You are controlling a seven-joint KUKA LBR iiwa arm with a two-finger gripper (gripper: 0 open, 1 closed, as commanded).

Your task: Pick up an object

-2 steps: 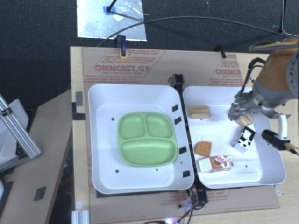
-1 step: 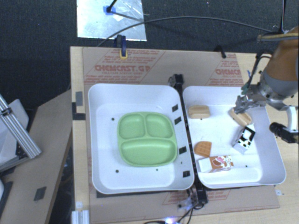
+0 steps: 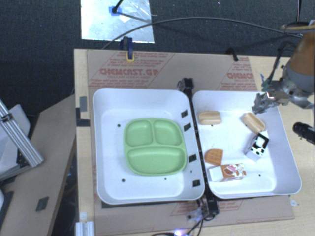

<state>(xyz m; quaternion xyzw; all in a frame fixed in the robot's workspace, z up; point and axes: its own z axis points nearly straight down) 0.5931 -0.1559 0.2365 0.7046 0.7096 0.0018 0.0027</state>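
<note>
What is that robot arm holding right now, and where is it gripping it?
Nothing that I can see: the gripper hangs above the right bin's far edge, apart from the bread roll below.

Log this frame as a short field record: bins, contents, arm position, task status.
left bin: holds a green divided plate
right bin: holds five items
items: tan bread roll; second tan roll; black-and-white box; brown wedge; red-and-white packet
arm: reaches in from the right
tool: over the right bin's far right corner, just above the second roll
task status: no item seen between the tool's fingers
</note>
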